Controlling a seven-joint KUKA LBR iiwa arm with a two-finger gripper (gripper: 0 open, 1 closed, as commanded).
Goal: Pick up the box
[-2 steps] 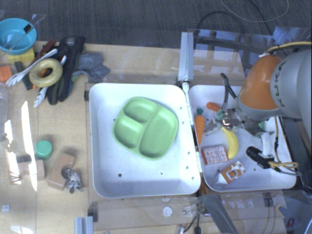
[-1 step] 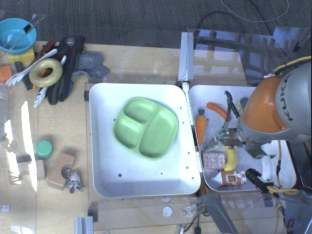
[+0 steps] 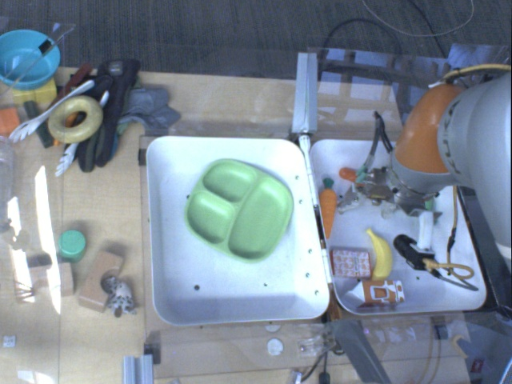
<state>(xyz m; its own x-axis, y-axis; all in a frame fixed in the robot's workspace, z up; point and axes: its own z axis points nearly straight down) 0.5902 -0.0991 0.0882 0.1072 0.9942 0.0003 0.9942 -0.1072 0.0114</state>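
- The surface (image 3: 240,106) is carrying two white bins side by side, with loose odds and ends sitting out along its left end.
- The grey arm (image 3: 480,130) is reaching in from the right, over the right bin (image 3: 472,294).
- The left bin (image 3: 172,294) is holding a green divided plate (image 3: 240,208), lying well away from the action.
- The gripper (image 3: 362,194) is hanging over the far half of the right bin. I cannot tell whether it is open or closed, and nothing is showing in its grasp.
- A carrot (image 3: 328,206) is lying along that bin's left wall, its leafy end pointing to the far side, between the gripper and the wall.
- A banana (image 3: 381,254) is curving down the middle of the bin, just beside the box's right edge.
- The box (image 3: 350,262) is lying flat near the right bin's front left corner, patterned face up. It is looking nearly square, a little wider across the view, with its edges running roughly in line with the bin's front wall.
- A small orange and white carton (image 3: 384,293) is sitting just in front of the box and banana, crowding the box's near right corner.
- The gripper is sitting apart from the box, further back in the bin.
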